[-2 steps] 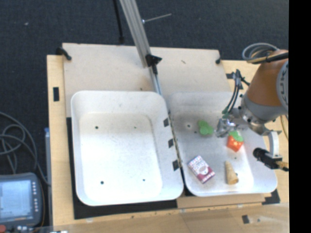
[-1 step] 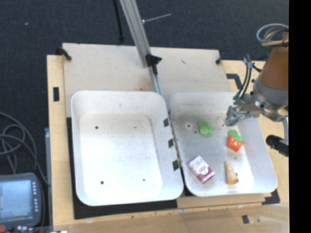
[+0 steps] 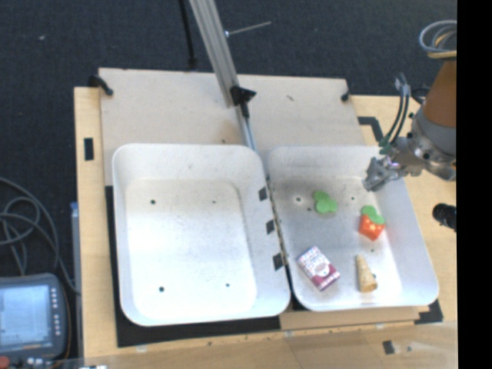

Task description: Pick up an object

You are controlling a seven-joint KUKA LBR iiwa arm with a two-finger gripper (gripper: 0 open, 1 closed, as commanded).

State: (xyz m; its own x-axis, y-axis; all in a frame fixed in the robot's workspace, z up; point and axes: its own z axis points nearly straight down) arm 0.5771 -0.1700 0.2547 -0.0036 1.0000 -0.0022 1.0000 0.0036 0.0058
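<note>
We judged this the approach step: the tool hovered over the right bin's far edge, its state unclear; next, descend onto the strawberry nearby.

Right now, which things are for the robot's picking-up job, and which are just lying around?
For the job:
gripper
green toy
red strawberry toy
pink box
tan toy
right bin, which holds all four

Just lying around:
left bin
metal pole
screen
cables
</note>
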